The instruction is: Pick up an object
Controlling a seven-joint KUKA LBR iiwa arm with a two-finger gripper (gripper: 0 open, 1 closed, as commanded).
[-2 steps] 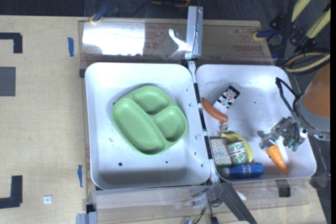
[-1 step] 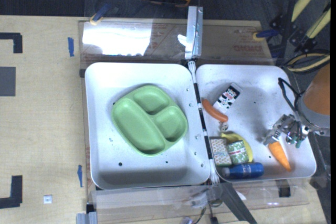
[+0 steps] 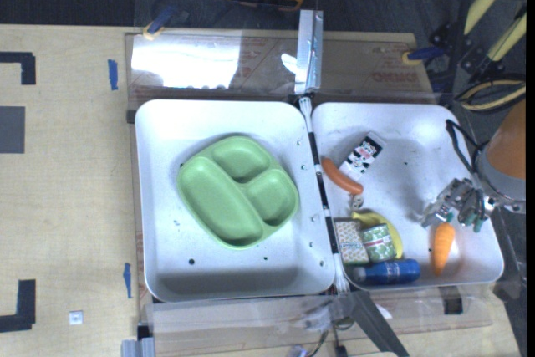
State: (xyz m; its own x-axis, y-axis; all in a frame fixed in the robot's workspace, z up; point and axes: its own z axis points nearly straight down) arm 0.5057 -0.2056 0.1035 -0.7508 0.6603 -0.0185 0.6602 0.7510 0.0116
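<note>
Nothing is lifted yet: nearest, the blue bottle and carrot lie in the right bin, the gripper just above the carrot, grip state impossible to tell, sausage farther back.

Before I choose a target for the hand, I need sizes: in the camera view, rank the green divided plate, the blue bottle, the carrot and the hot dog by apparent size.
1. green divided plate, far the largest
2. blue bottle
3. carrot and hot dog: look alike, so I won't rank them.
</note>
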